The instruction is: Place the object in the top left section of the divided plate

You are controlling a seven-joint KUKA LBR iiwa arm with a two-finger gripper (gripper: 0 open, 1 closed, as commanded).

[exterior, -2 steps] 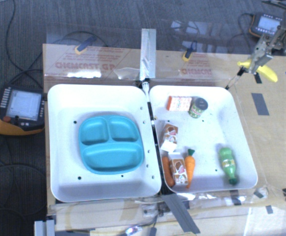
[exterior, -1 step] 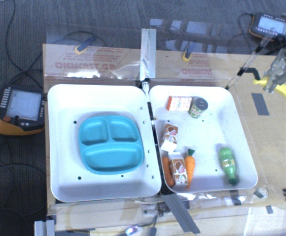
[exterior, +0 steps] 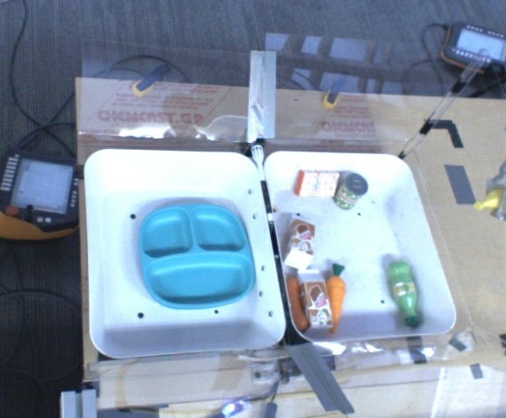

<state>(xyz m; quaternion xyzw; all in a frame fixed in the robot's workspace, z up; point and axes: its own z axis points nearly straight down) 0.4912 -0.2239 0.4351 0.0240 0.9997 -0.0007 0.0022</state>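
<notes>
Presently fingers' state cannot tell; blue divided plate (exterior: 197, 255) in left bin (exterior: 104, 233), carrot (exterior: 335, 291) in right bin (exterior: 427, 259).

Turquoise blue divided plate (exterior: 196, 255) in white left bin (exterior: 113, 207). In white right bin (exterior: 418, 225): green bottle (exterior: 402, 293), orange carrot (exterior: 335, 293), orange-and-white box (exterior: 317, 183), dark green-labelled can (exterior: 350, 190). Tan bench (exterior: 475, 251) with grey tape strips.
</notes>
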